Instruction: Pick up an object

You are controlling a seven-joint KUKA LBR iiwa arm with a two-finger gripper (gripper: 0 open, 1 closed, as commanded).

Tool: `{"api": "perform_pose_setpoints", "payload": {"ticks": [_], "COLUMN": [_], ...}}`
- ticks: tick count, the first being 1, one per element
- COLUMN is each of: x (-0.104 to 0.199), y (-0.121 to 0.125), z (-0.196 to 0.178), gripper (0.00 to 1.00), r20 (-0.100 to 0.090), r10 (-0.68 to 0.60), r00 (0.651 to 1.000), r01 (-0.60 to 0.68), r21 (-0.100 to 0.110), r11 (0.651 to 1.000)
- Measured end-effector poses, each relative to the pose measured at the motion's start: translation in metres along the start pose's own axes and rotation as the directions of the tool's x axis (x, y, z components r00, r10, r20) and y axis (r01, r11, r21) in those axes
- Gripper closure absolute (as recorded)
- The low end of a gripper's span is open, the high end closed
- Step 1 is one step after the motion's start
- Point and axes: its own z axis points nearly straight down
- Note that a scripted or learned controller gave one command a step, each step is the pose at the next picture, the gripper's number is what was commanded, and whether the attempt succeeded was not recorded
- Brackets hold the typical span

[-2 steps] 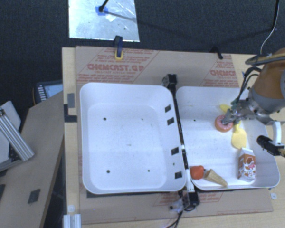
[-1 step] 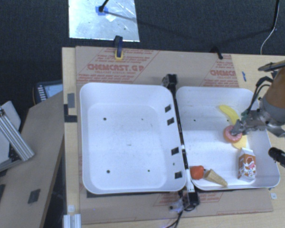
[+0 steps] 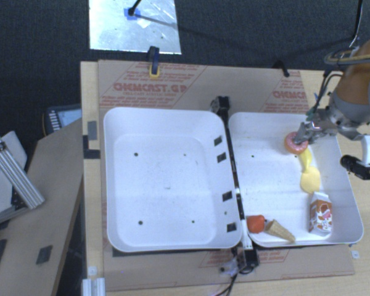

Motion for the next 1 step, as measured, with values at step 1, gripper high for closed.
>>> {"api": "perform_pose_setpoints", "payload": {"ticks": [1], "x": [-0.0005], "y": [-0.0163], "z": [0.0222], "gripper": [1.00], "r20": [-0.002], "r10": [0.006], "r00": [1.000], "r01": [-0.006], "r21": [0.009], "r11": [1.000]}}
